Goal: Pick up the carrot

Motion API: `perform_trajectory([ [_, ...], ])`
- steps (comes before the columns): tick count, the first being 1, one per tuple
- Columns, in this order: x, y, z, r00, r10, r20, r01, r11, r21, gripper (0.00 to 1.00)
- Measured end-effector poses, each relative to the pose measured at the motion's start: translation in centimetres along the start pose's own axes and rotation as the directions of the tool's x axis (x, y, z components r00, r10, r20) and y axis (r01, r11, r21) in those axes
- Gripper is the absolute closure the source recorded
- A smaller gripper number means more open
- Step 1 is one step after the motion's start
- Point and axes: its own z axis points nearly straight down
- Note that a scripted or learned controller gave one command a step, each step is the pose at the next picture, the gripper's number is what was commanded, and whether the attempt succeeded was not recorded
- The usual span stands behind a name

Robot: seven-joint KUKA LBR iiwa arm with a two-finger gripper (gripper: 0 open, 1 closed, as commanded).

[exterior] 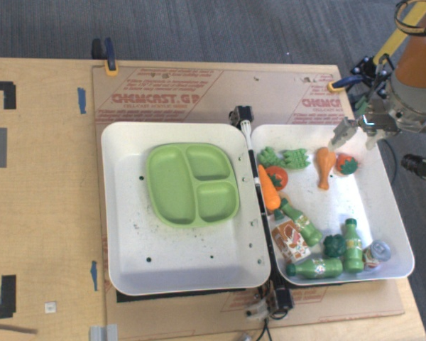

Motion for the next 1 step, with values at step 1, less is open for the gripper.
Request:
perform_trajectory([
  [1, 1.75, 1.79, 10.40, 1.000, 0.008, 0.000, -0.008, 1.000, -0.001, 0.00],
])
